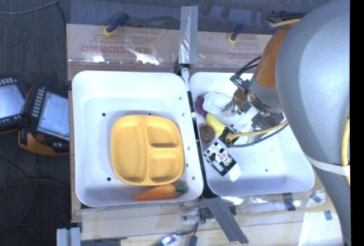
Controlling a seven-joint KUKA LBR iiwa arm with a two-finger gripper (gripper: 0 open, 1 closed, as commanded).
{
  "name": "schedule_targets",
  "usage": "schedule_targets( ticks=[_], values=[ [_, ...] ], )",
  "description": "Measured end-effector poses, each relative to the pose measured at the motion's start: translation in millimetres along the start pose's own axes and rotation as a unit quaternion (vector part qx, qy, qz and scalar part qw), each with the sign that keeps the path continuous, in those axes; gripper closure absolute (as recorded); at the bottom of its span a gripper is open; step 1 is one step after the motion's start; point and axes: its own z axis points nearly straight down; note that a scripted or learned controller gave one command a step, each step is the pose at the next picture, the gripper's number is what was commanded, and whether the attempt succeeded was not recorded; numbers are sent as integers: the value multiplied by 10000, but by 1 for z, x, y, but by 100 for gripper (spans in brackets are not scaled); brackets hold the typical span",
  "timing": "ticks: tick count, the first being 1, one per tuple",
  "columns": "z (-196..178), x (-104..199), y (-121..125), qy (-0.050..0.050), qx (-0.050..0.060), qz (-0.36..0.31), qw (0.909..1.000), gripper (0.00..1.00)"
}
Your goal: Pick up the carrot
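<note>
Claw point(238, 109): 1 unit, on the grey arm with the orange band, low over the left part of the view's right bin point(273, 168), amid a cluster of small items. Whether it is open or closed cannot be told, and nothing is seen held. Carrot point(154, 193): 1, orange, green tip pointing right, lying flat along the bottom edge of the view's left bin point(85, 97), near its bottom-right corner. It lies just beside the yellow divided plate point(149, 147), possibly touching its rim. Other items, right bin, along its left wall: 1 white object point(218, 101), 1 purple object point(199, 105), 1 yellow object point(214, 122), 1 brown round piece point(207, 133). Status: claw and carrot sit in different bins, well apart, with both inner walls between them; the approach is not yet made. Risks, as judged: the carrot sits in the narrow strip between plate rim and bin wall, so a descent slightly off line could strike either or close on the plate instead. Its round, tapered body could roll or slip out of a grip taken off-centre or along its length. Leaving the right bin low could drag the clutter or catch the wall.
</note>
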Motion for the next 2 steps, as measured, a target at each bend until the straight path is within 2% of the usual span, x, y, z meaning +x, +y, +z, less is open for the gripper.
schedule_targets(
  ticks=[1,2],
  values=[
    [36,-55,24,6,12,-363,9993,0],
    [92,-70,1,71,-48,-948,9955,0]
  ],
)
